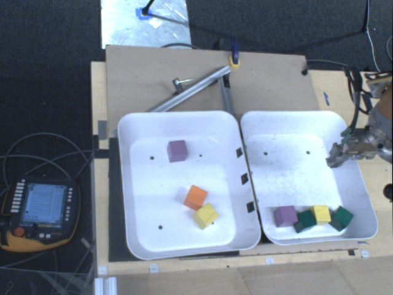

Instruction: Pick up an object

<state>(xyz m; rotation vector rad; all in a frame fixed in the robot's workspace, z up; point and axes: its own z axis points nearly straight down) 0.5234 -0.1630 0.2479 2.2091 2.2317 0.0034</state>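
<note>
In the left bin [132, 165] lie a purple cube [177, 150], an orange cube [195, 196] and a yellow cube [206, 215]; the orange and yellow ones touch at a corner. Along the front wall of the right bin [288, 125] sit a purple cube [285, 215], a dark green cube [304, 220], a yellow cube [321, 213] and a second green cube [341, 216], packed in a row. My gripper [336, 155] hangs over the right bin's right side, well behind that row, with nothing seen in it.
A metal bar [190, 90] lies slanted on the brown board behind the bins. A teach pendant [40, 211] with cables rests on the floor to the left. Cables run by the arm [377, 128] at the right edge.
</note>
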